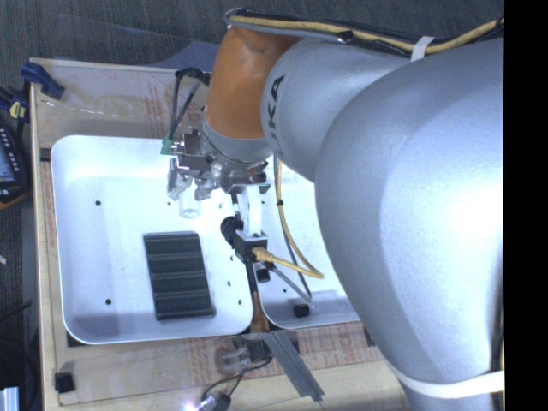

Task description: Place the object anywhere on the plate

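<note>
A dark grey ribbed rectangular plate (178, 275) lies flat in the left white bin (77, 229), towards its front. My gripper (190, 197) hangs over the same bin, just behind the plate's far edge and a little above the floor. The bulk of the arm hides what, if anything, sits in the gripper. I cannot make out any loose object on the plate's ribbed top.
The arm covers most of the right bin (282, 319); a small black item (301, 311) shows near its front left corner. The wooden bench (111, 84) runs behind the bins. Metal brackets (282, 362) lie in front of them.
</note>
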`<state>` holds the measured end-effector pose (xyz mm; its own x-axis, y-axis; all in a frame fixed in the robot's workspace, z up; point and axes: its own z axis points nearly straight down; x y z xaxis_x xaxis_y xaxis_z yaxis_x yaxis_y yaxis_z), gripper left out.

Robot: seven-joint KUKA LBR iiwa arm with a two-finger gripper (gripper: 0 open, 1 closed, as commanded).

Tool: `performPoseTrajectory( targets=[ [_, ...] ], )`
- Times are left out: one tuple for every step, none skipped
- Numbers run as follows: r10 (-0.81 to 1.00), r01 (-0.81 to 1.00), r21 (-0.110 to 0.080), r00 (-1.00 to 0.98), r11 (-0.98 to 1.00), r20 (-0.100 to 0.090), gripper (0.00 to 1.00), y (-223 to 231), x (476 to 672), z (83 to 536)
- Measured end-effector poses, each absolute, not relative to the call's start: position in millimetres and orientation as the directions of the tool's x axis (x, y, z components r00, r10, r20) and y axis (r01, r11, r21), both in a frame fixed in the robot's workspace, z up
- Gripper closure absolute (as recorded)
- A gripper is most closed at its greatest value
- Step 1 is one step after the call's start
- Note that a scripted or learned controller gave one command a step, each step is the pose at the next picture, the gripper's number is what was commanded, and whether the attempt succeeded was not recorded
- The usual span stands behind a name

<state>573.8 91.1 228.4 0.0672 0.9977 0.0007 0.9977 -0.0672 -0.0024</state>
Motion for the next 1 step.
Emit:
performPoseTrajectory(
  targets=[
    [1.0, 1.0, -0.008, -0.025, 0.025, -0.002, 1.0, 169.5, 482.7, 182.9]
  ],
)
